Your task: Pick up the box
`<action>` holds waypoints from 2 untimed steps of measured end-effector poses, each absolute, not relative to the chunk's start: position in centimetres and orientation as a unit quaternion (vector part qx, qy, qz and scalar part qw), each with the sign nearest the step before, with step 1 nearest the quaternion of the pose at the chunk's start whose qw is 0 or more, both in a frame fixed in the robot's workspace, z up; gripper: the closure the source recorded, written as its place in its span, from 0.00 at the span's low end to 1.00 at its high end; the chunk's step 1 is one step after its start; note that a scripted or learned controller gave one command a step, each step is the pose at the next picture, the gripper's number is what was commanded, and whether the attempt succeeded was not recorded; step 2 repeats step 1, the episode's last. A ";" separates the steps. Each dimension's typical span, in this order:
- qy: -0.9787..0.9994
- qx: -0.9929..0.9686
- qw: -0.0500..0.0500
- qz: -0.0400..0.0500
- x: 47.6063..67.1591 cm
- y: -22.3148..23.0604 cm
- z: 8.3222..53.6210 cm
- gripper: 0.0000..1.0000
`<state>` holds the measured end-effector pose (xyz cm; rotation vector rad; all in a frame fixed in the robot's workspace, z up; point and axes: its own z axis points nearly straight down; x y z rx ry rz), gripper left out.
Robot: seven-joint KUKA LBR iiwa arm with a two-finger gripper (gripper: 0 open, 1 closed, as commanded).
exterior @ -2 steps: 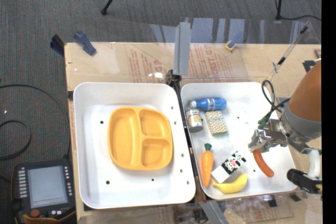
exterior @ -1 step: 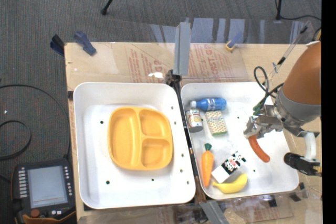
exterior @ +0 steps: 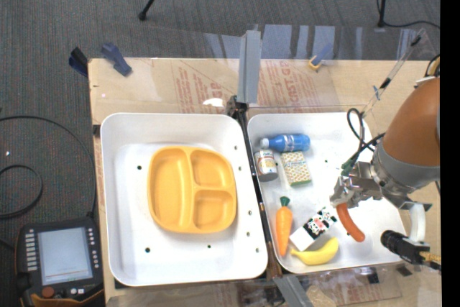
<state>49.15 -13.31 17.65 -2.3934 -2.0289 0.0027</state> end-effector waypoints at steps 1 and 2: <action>-0.574 -0.819 0.002 0.001 48.0 -15.1 17.5 1.00; -0.574 -0.819 0.002 0.001 48.0 -15.1 17.5 1.00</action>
